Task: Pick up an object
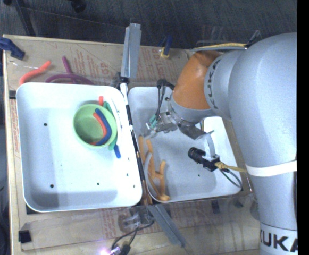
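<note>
A green bowl (94, 126) sits in the left bin (37, 163). The gripper (157, 124) hangs over the right bin (186, 179).

Item count: two white bins on the desk, left bin (37, 158) and right bin (197, 187). One green bowl (88, 126) in the left bin, containing one blue curved piece (107, 122) and one red curved piece (114, 125). Several orange elongated pieces (155, 171) in the right bin; exact number cannot be determined.
</note>
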`<move>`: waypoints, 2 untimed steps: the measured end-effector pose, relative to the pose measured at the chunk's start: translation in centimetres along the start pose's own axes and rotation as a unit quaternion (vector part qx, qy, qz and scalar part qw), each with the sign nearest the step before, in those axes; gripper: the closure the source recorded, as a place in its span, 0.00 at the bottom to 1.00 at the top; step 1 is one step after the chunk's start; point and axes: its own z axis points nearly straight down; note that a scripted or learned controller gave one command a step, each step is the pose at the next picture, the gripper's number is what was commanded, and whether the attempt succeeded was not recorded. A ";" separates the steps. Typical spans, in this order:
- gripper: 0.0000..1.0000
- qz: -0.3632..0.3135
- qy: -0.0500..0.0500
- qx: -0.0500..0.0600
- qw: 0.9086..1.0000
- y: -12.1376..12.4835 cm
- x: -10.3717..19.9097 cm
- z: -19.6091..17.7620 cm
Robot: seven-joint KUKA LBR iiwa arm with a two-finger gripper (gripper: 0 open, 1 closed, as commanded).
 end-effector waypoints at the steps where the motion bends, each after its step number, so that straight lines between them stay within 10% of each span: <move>1: 0.00 0.002 -0.002 0.000 1.000 -0.1 -0.3 -0.1; 2: 1.00 0.000 -0.001 0.000 1.000 -0.1 -0.2 -1.1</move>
